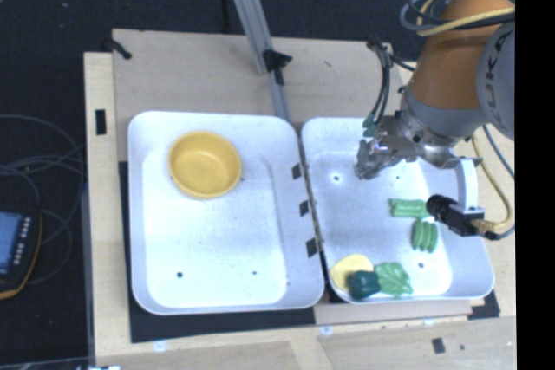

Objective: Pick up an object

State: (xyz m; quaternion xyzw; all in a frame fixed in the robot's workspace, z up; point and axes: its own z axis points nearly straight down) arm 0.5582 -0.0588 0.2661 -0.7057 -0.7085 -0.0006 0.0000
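Observation:
My gripper (371, 165) hangs over the upper middle of the right bin (334, 212), above bare white floor. Nothing shows between its fingers. A yellow bowl (205, 164) sits in the upper left of the left bin (217, 273). In the right bin, a light green piece (406, 207) and a ribbed green piece (424, 234) lie to the lower right of the gripper. At the bin's front edge sit a yellow piece (347, 265), a dark green piece (363, 282) and a light green leafy piece (395, 277), close together.
A grey metal post (251, 13) slants down from the top to the divide between the bins. The arm's orange band (451, 39) and cables fill the upper right. A black fitting (451, 213) juts over the right bin's right side.

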